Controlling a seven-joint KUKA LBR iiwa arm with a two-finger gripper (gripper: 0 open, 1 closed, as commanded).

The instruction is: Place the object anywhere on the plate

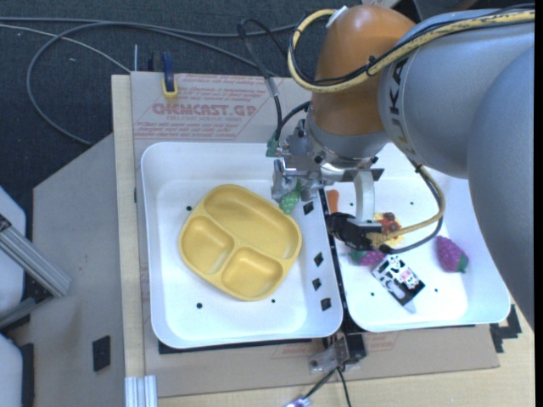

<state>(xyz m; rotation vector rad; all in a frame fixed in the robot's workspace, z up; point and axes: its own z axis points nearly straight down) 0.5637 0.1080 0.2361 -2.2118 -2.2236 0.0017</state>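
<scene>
Nearest, in the right bin (475, 308) and well off to the view's right of the pincer (289, 186): a black-and-white object (397, 278), a purple toy (451, 253) and a small jumble of coloured pieces (371, 242). Further back, just to the left of and below the pincer, in the left bin (161, 227): the yellow divided plate (240, 240), with a small green object (290, 201) right at the pincer's tip, beside the plate's upper right rim. Cannot tell whether open, shut or gripping that green object; well behind, printed cardboard (204, 107) and a blue-and-yellow clamp (168, 75).
</scene>
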